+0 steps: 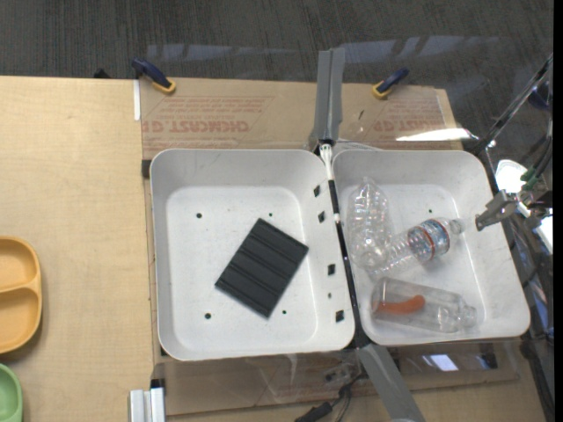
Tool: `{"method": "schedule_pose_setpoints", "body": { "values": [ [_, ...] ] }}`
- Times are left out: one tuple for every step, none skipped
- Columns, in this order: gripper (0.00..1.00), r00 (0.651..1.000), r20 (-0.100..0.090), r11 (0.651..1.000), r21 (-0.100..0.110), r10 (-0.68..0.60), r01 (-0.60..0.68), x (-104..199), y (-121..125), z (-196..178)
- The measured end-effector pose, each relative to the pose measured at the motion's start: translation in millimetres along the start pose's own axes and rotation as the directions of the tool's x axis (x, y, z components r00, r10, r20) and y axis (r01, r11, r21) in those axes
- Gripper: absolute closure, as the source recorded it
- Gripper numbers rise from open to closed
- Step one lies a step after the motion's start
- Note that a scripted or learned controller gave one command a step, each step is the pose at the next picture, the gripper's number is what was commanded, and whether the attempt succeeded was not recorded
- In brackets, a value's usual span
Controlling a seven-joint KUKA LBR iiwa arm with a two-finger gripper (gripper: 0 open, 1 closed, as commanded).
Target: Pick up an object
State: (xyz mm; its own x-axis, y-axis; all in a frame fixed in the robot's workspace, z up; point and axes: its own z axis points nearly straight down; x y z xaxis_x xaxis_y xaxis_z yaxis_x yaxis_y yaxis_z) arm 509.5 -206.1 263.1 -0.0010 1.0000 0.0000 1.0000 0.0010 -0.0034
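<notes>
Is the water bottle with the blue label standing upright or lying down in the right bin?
Lying down. The water bottle rests on its side on the floor of the right bin, its cap end pointing toward the right wall.

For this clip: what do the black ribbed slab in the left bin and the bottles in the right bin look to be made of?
The black ribbed rectangular slab looks like matte rubber or foam: dull, no glare, parallel grooves; which of the two is unclear. The clear water bottle with the blue label and the clear bottle holding something orange look like thin glossy plastic: see-through, with bright highlights. The crumpled clear item seems similar plastic.
</notes>
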Motion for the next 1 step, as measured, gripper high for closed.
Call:
{"method": "schedule_pose_setpoints", "body": {
  "values": [
    [0.00, 0.993, 0.002, 0.993, -0.008, -0.115, 0.115, 53.3, 58.7, 169.5]
  ]
}}
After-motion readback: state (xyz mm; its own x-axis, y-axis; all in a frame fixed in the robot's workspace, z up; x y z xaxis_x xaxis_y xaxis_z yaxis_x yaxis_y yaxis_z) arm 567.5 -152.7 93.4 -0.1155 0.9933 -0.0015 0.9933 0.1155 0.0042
